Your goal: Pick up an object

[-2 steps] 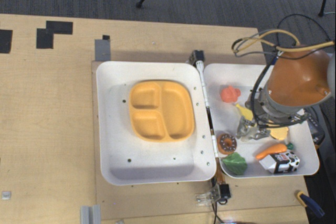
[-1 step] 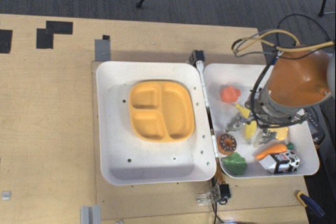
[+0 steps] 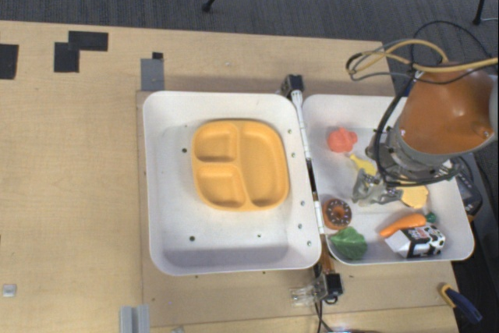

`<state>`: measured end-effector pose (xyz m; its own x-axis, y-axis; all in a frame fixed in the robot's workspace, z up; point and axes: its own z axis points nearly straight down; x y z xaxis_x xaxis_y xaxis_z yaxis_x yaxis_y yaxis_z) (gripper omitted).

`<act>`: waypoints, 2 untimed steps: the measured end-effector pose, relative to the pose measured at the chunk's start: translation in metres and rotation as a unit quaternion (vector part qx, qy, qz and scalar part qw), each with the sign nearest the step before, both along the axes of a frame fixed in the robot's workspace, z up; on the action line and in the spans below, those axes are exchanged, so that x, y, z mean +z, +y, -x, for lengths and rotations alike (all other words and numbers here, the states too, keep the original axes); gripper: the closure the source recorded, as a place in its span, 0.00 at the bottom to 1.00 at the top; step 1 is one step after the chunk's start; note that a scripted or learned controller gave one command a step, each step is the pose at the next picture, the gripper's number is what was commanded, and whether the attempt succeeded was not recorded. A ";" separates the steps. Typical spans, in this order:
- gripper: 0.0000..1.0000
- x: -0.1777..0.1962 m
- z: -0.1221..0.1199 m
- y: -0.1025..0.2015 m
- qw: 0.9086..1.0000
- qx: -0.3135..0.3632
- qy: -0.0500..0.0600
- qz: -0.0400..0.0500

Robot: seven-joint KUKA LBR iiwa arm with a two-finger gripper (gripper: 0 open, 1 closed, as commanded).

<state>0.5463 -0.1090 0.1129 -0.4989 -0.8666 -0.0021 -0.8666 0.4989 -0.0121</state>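
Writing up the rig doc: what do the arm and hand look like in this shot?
The arm shows a broad orange band above a grey wrist ring. Below it sits the hand, small, metallic grey and silver. Loose cables, yellowish and black, loop over the arm's top. No markings legible.

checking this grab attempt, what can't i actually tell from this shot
- Claw, camera view: its own wrist covers the tips, so its state and any contact are unclear.
- Yellow piece: partly under the arm, shape unclear.
- Black and white item: too small to identify.
- Right bin: the arm hides part of its floor.
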 end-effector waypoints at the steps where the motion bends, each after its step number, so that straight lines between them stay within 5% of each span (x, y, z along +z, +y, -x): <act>1: 0.00 0.000 0.000 0.000 1.000 0.000 0.000 0.000; 2: 0.00 -0.023 -0.018 -0.001 0.999 0.031 0.007 -0.002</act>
